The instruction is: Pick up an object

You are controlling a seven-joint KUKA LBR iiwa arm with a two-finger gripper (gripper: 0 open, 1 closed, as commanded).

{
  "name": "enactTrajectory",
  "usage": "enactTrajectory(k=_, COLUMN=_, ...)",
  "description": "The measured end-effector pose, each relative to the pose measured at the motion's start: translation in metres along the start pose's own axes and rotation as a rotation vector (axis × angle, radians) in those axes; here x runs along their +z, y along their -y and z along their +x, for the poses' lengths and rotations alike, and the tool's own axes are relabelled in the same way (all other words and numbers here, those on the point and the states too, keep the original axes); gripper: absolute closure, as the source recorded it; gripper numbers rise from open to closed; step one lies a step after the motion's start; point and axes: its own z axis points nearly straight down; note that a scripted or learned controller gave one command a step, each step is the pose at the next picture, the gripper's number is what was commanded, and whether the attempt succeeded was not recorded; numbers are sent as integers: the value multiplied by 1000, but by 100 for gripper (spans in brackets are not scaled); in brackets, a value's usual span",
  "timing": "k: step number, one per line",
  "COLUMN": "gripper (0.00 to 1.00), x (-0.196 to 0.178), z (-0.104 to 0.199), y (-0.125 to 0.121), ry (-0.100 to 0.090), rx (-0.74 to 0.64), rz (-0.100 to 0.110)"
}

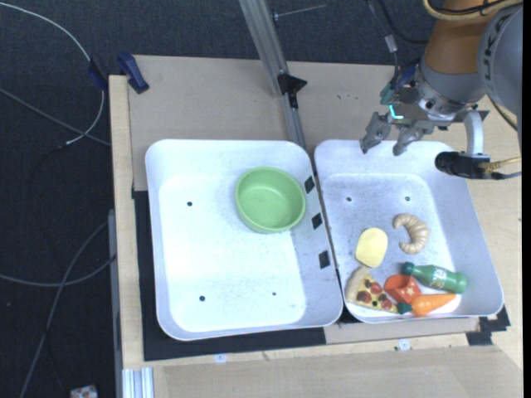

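Near the right bin's [465, 197] front, a green bottle [435, 277] lies sideways.

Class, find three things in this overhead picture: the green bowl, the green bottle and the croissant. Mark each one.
green bowl [270, 199]: camera view, on the inside bottom of the bowl.
green bottle [437, 278]: camera view, on the middle of its body.
croissant [412, 231]: camera view, on the middle of its curve.

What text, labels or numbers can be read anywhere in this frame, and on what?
None can be read.
green bottle: a pale band at its middle may be a label, too small and blurred to read.
pizza slice: coloured dots, no writing.
green bowl, both white bins and the gripper: no print can be made out.
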Motion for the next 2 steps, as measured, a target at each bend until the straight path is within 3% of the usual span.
enactTrajectory(k=1, gripper=0, x=-5, z=0, y=-2, ry=1, rx=-1, rz=-8)
enactTrajectory(k=2, gripper=0, x=58, z=-3, y=-5, ry=2, rx=0, rz=-2)
